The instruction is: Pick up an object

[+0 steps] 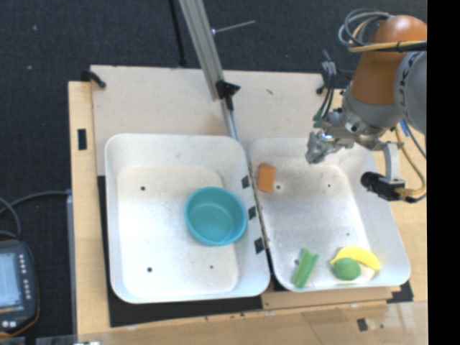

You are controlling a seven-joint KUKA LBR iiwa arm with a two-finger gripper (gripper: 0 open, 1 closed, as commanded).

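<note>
Over the right white bin [374, 228], near its back rim, we see the grey two-finger gripper [317, 152] hanging with nothing visible between its tips. We cannot tell from this slanted view how wide it is set, too small and dark.

Candidates for the pick, all lying loose in that same bin:
- small orange block [266, 177], near the left wall towards the back, closest to the gripper but still clearly apart from it
- green stick-shaped piece [305, 267], front of the bin
- round green object [346, 269] touching a yellow banana-like piece [361, 256], front right corner

The left white bin [136, 192] holds a teal plastic bowl [215, 215], well apart from the arm.

Our read on progress: nothing lifted, nothing gripped, so the pick is not yet done. What's left is basically everything: choose a target, descend, close, raise. The orange block looks like the shortest reach, though it sits close to the bin wall, which could crowd one finger.
</note>
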